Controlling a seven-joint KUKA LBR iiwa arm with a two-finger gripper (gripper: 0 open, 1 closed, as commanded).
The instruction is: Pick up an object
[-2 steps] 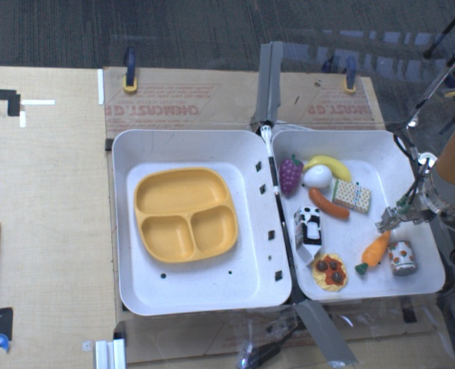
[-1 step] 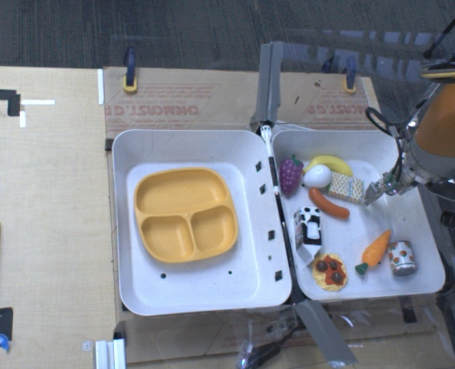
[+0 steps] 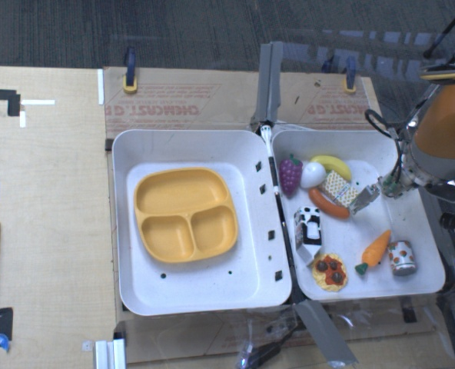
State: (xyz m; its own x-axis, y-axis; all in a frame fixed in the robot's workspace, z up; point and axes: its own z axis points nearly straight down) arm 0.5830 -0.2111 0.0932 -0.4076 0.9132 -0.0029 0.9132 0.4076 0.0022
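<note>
The gripper (image 3: pixel 368 198), its grasp state impossible to tell, hangs beside the hot dog (image 3: pixel 329 204) near the right bin's (image 3: pixel 431 229) far edge, apparently mid-approach; descending precisely comes next.

Two white bins (image 3: pixel 127 206); one yellow divided plate (image 3: pixel 185 214). One each of grapes (image 3: pixel 290 174), banana (image 3: pixel 331 164), egg (image 3: pixel 313 175), sausage (image 3: pixel 329 204), carton (image 3: pixel 310 227), pizza (image 3: pixel 330 271), carrot (image 3: pixel 375 250), can (image 3: pixel 401 257).

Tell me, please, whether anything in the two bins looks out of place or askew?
Nothing stands out. The yellow divided plate lies flat in the left bin; the toy foods and small can are scattered loosely in the right bin.
</note>
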